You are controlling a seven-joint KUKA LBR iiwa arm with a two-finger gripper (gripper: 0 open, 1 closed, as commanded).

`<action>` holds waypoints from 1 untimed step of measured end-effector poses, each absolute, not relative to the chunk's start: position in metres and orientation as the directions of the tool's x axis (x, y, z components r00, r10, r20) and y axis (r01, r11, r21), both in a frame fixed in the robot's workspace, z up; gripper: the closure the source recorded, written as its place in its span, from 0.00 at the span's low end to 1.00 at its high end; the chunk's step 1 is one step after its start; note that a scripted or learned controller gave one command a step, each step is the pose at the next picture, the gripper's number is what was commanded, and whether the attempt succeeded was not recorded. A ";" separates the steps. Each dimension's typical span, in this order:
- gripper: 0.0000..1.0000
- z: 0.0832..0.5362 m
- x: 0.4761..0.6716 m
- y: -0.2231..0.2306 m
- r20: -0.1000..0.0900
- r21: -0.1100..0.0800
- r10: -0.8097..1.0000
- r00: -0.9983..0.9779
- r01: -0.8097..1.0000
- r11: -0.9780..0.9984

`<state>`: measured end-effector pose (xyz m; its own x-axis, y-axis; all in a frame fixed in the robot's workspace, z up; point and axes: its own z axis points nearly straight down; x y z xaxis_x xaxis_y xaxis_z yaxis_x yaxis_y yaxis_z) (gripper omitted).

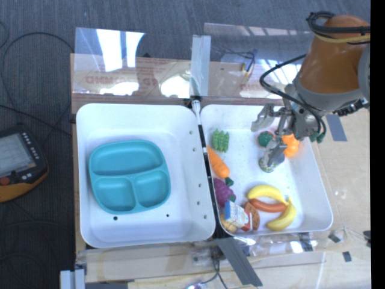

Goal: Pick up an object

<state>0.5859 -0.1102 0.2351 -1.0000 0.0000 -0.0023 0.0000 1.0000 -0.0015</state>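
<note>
My gripper (272, 154) hangs low over the upper right part of the right bin (313, 185), under the grey and orange arm. A small orange fruit (291, 145) and a dark green item (265, 139) lie right beside it, partly hidden by the gripper body. I cannot tell whether either is held. Further left in the same bin are a green leafy piece (221, 140), a carrot (218, 163) and purple grapes (223, 191). At the front lie a yellow banana (278, 220), a red sausage (269, 206) and a small packet (237, 217).
The left bin (96, 116) holds a teal divided plate (128, 174). A low wall (204, 173) separates the two bins. Clear plastic panels (201, 59) stand behind the bins. A handheld pendant (18, 161) lies on the floor at far left.
</note>
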 end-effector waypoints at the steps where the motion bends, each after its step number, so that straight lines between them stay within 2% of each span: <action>1: 0.00 0.095 0.565 -0.227 -0.004 -0.003 -0.009 -1.000 -0.009 1.000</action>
<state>0.5645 -0.2269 0.0954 -1.0000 -0.0093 -0.0036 -0.0093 1.0000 -0.0034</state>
